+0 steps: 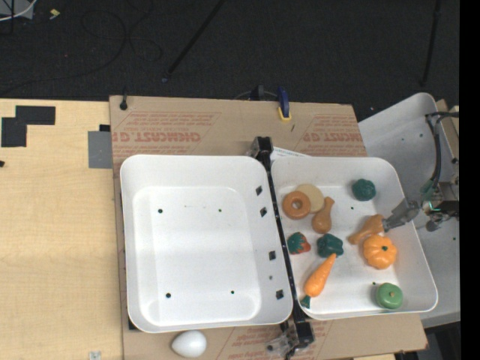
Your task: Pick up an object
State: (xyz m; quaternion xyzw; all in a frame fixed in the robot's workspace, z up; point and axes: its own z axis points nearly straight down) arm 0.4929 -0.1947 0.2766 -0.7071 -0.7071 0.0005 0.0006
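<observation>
I see the gripper (391, 220) touching the small orange-brown plastic toy piece (367, 228) just above the orange toy pumpkin (379, 251); light, slick, best pinched mid-body. Its state I cannot tell.

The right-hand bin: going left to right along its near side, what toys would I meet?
Orange carrot → orange pumpkin → green round toy.
</observation>
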